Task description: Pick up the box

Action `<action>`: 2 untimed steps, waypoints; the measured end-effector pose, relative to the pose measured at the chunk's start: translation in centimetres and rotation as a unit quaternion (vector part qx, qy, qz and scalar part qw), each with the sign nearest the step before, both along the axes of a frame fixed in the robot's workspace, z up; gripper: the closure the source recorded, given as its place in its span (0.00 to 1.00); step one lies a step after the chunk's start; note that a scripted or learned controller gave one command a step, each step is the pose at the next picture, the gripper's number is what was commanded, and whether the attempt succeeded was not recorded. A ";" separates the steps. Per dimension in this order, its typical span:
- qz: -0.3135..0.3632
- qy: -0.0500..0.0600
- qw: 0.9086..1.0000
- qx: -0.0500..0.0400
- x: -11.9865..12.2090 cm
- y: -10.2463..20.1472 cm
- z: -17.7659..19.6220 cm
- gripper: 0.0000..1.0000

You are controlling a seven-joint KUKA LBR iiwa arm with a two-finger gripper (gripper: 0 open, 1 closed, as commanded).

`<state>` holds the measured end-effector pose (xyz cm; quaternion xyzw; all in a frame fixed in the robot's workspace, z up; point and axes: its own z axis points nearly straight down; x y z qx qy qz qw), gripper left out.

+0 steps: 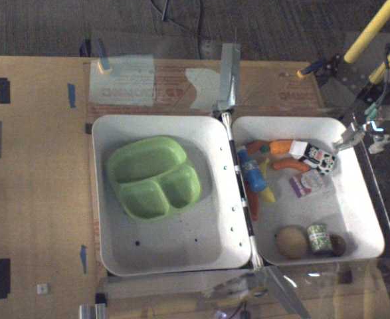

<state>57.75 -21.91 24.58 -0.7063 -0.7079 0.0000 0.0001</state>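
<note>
Dim, soft focus; mild glare on white bins (pixel 115 244); faint shadows.

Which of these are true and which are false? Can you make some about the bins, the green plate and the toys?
1. The green plate lies in the left bin. True.
2. The box sits on the green plate. False: it lies in the right bin, near the far edge.
3. The blue bottle is in the right bin, by the wall between the bins. True.
4. The green plate has one big hollow. False: it has three compartments.
5. The green can stands beside a round tan ball. True.
</note>
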 end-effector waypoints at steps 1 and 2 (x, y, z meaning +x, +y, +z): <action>0.137 0.000 0.991 0.000 2.6 7.8 -6.6 0.00; 0.217 -0.003 0.976 -0.001 -1.1 2.8 -14.2 0.00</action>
